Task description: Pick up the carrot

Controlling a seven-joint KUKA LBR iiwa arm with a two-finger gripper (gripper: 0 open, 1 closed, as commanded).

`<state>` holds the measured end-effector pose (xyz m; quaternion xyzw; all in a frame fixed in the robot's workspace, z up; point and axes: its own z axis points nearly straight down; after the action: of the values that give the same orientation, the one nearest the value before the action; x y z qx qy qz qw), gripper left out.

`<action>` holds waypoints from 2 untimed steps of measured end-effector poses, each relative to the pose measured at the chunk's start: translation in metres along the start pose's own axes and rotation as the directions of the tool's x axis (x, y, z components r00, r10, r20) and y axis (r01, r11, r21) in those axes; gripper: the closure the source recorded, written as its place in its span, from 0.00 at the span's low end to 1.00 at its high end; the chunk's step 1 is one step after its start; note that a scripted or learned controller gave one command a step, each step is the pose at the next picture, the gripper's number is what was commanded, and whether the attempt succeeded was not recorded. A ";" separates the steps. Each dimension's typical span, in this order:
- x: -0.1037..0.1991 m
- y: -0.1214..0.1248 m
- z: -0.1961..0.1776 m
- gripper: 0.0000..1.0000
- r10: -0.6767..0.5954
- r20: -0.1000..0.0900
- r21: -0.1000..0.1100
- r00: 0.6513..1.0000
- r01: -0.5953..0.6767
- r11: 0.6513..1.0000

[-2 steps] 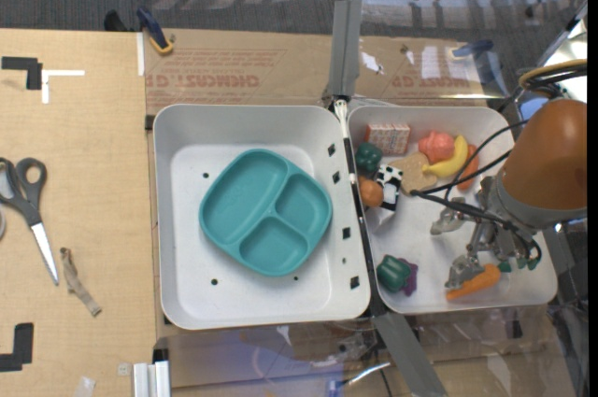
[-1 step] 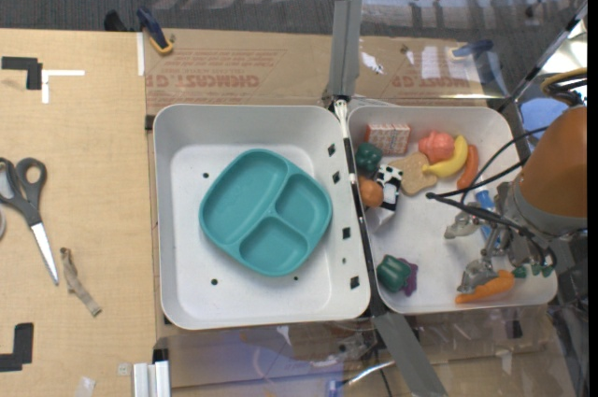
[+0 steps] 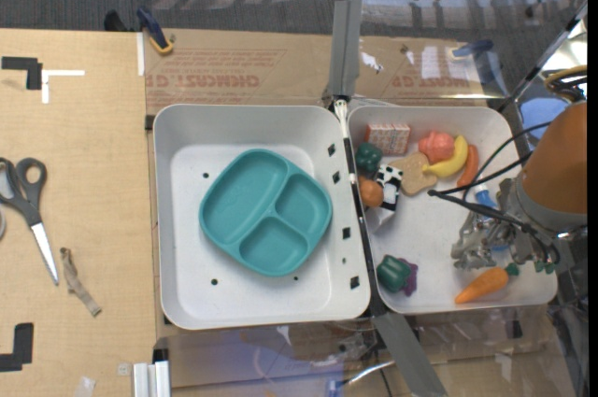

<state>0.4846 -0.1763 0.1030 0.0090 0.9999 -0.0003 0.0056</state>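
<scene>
Orange and tapered, the small plastic carrot [image 3: 482, 284] lies on the floor of the right-hand shallow white bin [image 3: 439, 304], close to that bin's near rim and toward its right corner, with its thick end pointing right. In the camera view the metal two-finger gripper [image 3: 491, 246] hangs just above and a little left of the carrot's thick end, at the tip of the grey arm with the orange band [image 3: 565, 166] that reaches in from the right. Whether the pincer is apart or together cannot be told: the metalwork and cables there blur into one cluster. Nothing shows the carrot between its tips; it looks to rest flat on the bin floor, so by my reading the pick is not yet made and the closing and lifting are left. Farther back in the same bin sits a yellow toy banana [image 3: 450, 158], and nearer the divider a dark green toy pepper [image 3: 395, 273]. A teal divided plate [image 3: 266, 212] lies in the left-hand white bin [image 3: 173, 227].
</scene>
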 end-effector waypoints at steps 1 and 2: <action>0.000 0.000 0.000 0.00 0.000 0.000 0.000 1.000 0.000 1.000; 0.007 0.031 0.011 0.00 -0.006 -0.010 -0.002 1.000 0.006 1.000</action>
<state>0.4784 -0.1447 0.0916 0.0060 1.0000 0.0005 0.0007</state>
